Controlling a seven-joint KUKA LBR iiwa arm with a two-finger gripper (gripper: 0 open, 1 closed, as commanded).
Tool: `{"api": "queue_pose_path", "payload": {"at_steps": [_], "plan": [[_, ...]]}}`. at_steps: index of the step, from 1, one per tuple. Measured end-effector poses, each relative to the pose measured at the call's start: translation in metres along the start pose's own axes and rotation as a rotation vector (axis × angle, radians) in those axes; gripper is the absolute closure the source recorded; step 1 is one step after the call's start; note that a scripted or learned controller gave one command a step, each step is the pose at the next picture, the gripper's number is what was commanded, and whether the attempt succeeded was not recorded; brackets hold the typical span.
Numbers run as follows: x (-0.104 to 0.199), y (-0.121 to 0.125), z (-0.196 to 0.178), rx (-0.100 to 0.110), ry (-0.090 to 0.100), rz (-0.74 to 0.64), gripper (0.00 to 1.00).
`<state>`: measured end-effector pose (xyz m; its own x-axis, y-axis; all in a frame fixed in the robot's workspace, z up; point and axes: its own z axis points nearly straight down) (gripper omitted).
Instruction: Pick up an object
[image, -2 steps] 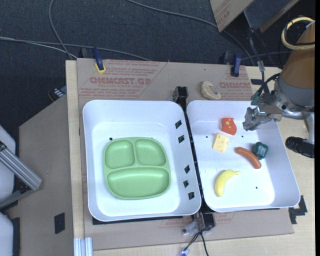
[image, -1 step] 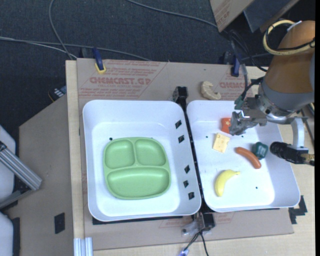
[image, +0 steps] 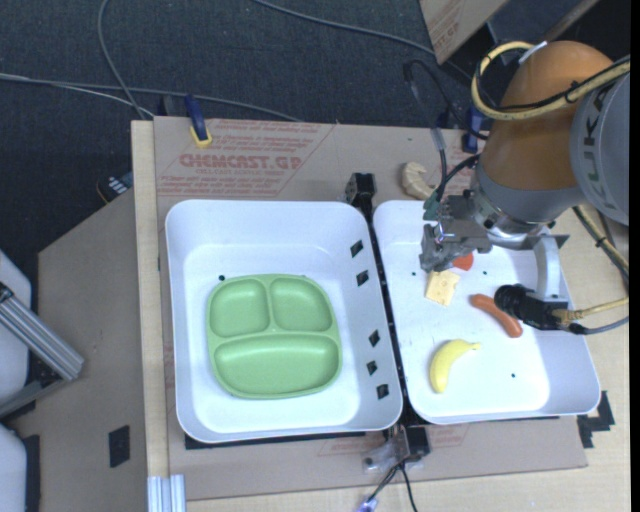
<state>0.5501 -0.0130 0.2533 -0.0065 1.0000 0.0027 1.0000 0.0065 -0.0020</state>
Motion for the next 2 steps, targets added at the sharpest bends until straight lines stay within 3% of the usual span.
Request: {"api": "queue_pose_path", "payload": {"at_steps": [2], "plan": [[0.105,-0.032,0.004,0.003,0.0,0.0,1.0]]}}
